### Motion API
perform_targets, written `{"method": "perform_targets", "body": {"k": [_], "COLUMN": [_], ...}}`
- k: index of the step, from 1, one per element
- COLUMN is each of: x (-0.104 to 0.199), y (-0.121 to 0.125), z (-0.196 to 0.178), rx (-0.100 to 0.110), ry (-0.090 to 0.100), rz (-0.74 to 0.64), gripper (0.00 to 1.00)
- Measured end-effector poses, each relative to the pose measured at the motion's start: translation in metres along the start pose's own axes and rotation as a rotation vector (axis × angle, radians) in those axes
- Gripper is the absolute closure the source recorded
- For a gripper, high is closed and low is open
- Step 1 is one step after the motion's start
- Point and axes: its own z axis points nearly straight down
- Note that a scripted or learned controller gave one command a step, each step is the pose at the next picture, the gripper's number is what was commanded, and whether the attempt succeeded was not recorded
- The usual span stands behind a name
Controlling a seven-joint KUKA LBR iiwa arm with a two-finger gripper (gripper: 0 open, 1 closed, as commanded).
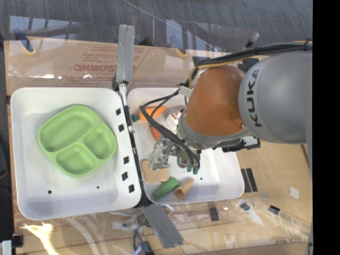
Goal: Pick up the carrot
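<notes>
The carrot lies in my right bin, toward its far-left corner, close to the divider between the two bins; its orange body is partly crossed by a black cable of mine and partly hidden under my wrist, so I see only some of its length. My gripper hangs nearer the camera than the carrot, low over the bin floor, and it sits just above a tan, toast-like slice rather than over the carrot. Whether my fingers are spread or closed I cannot tell; the metal there is a tangle of glints, and nothing I can make out sits between them. Close by lie a green cylinder and a small brown cone-like piece, both near the front wall. The risk I judge greatest is closing on the wrong thing: coming straight down from here would meet the slice, not the carrot. Reaching the carrot means moving toward the corner, where a finger could strike the bin wall or push the carrot against it instead of straddling it. The cable draped across it might also snag or drag it. The green divided plate in the left bin is well apart.
</notes>
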Motion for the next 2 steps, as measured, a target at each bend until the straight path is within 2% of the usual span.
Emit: {"method": "perform_targets", "body": {"k": [1, 2], "x": [-0.065, -0.103], "y": [0.083, 0.143], "z": [0.002, 0.002], "rx": [0.0, -0.001], "ry": [0.003, 0.003], "rz": [-0.272, -0.4], "gripper": [1.0, 1.0]}}
